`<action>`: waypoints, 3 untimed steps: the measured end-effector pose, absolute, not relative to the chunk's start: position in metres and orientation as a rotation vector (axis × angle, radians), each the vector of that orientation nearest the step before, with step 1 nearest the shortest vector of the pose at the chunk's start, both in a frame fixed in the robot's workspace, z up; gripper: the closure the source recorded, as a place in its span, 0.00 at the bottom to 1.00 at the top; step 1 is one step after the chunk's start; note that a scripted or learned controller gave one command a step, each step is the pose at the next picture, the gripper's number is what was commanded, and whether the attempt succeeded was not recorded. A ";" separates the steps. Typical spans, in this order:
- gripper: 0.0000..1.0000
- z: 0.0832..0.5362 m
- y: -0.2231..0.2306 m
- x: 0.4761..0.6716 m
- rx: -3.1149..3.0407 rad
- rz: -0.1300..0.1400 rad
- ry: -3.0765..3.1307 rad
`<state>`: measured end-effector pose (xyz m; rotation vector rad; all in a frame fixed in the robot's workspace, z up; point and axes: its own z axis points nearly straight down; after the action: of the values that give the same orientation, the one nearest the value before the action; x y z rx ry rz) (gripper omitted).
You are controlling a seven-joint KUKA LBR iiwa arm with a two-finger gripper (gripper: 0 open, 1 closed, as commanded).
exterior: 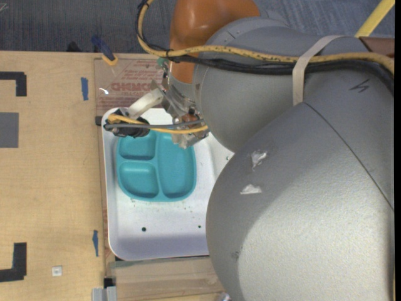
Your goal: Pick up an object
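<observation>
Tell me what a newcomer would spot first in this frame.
The grey arm dominates, bulking over the right and middle of the view, with its orange band at top centre. Beside it, a teal divided tray with three compartments lies in the white bin, bright against the pale floor. The hand is at the tray's upper edge.

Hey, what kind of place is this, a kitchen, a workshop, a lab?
Most likely a robotics lab or test cell: a big grey robot arm reaches over a shallow white bin holding a teal divided tray, on a bench marked with blue tape.
</observation>
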<state>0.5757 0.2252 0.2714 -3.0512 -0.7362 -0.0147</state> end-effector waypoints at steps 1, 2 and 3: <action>1.00 0.243 0.226 0.490 -2.969 0.007 -1.025; 1.00 0.208 0.224 0.489 -2.714 0.010 -1.579; 1.00 0.091 0.227 0.491 -2.346 -0.014 -2.086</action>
<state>0.4910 0.2268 0.0914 -2.3461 -2.0865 -0.0136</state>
